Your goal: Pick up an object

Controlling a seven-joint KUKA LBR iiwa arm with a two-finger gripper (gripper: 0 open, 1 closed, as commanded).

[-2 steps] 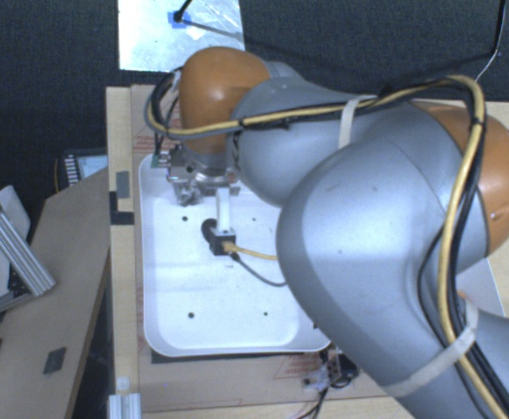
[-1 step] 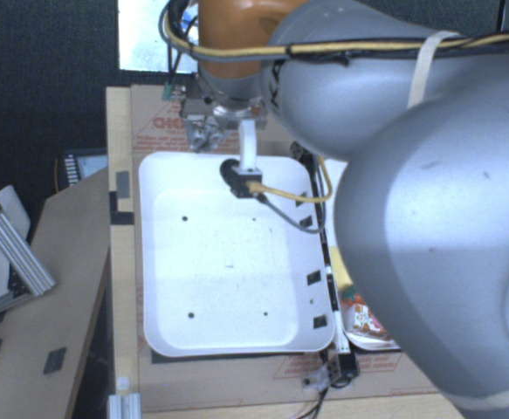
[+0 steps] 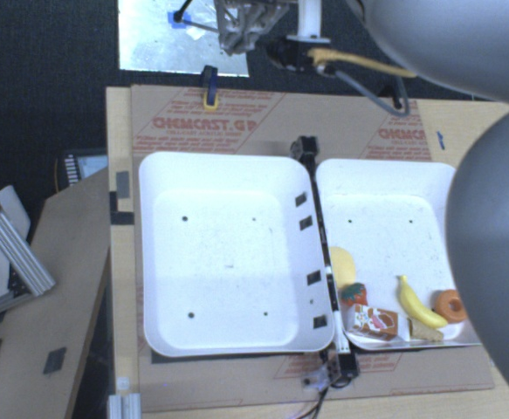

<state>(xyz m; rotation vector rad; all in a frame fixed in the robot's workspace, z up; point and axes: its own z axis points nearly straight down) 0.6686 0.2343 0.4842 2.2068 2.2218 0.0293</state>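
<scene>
The arm (image 3: pixel 464 51) fills the two and three o'clock side of the view, a big grey bulk sweeping up to the top, high above the surface (image 3: pixel 263 116). Below it sit the two white bins side by side: the left bin (image 3: pixel 162 234) lies open with nothing in it, while the right bin (image 3: pixel 385 190) has its load crowded down at the five o'clock corner.

The hand (image 3: pixel 237 26) hangs up at twelve o'clock, over a grey sheet (image 3: pixel 154 24) beyond the bins, well apart from everything worth grabbing. It is blurred and seen end-on, so I cannot tell whether it is released or clenched; nothing shows between its tips.

Now the pickings, all in that right bin. The banana (image 3: pixel 416 304) lies curved and slanted, the longest item. Left of it, a small printed packet (image 3: pixel 375 322) lies flat against the near wall. A pale yellow rounded piece (image 3: pixel 342 264), possibly a lemon, rests by the divider. An orange ring (image 3: pixel 450 305) sits just right of the banana, and a small red-and-green piece (image 3: pixel 354 294) is tucked above the packet.

My call: the step in hand is the approach. Done well, it means swinging toward five o'clock, dropping straight down over the banana's middle, closing across its narrow width, and staying clear of the ring and the bin wall.
</scene>
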